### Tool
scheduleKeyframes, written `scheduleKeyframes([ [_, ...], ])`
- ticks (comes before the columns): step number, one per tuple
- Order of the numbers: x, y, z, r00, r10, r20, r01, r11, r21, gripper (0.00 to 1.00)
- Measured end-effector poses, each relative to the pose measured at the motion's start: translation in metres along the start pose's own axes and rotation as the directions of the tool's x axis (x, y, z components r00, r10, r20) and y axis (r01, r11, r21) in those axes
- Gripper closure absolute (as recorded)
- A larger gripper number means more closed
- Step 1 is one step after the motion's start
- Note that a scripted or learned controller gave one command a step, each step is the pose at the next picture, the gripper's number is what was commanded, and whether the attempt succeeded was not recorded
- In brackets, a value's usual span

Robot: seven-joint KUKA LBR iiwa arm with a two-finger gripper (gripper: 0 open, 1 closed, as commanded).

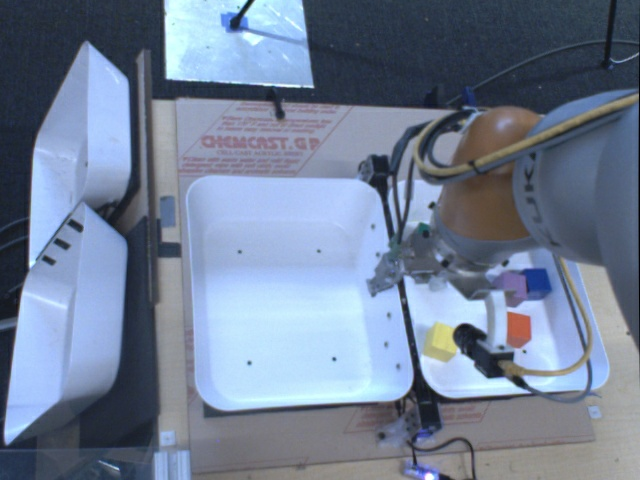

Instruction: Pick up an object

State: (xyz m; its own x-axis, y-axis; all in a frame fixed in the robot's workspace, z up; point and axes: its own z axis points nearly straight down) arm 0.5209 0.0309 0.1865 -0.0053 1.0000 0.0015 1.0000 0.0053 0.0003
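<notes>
The gripper [385, 273] hangs at the bins' divider, jaw state impossible to tell; it should go toward four o'clock, over the yellow block [439, 341].

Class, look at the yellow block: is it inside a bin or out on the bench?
Inside. The yellow block lies on the floor of the right bin, near its left wall, beside a black part of the arm.

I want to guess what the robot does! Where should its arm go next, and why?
Probably a small shift toward the small yellow block in the right white bin, then down. The pincer sits over the rim between the bins with no block under it, while the blocks lie in the right one.
</notes>
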Motion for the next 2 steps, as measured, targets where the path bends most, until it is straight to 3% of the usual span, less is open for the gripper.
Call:
scheduleKeyframes([
  [1,-0.003,0.001,-0.011,1.000,0.005,0.001,-0.005,1.000,-0.002,1.00],
  [2,0.052,0.002,0.001,1.000,0.000,0.000,0.000,1.000,0.001,1.00],
])
